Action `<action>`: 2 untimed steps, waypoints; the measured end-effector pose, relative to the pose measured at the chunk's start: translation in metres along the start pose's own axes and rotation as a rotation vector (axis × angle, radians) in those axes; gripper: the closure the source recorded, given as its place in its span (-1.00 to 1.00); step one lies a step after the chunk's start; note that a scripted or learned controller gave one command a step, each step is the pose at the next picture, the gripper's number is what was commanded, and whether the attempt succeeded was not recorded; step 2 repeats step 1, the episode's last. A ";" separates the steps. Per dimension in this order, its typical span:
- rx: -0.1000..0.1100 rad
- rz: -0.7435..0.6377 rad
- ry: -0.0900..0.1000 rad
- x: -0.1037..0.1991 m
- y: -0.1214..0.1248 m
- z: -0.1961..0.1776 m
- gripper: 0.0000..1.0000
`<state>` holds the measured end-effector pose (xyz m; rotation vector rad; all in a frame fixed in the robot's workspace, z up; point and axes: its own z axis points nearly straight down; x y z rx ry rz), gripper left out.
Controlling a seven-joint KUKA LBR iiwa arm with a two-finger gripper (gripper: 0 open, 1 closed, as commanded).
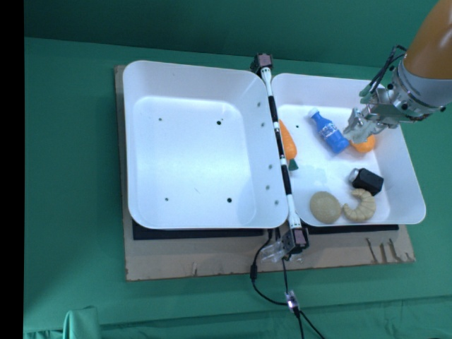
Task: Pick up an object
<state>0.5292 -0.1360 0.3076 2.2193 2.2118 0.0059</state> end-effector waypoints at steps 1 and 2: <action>-0.003 -0.001 0.000 0.008 0.006 -0.059 1.00; -0.003 -0.001 0.000 0.008 0.006 -0.059 1.00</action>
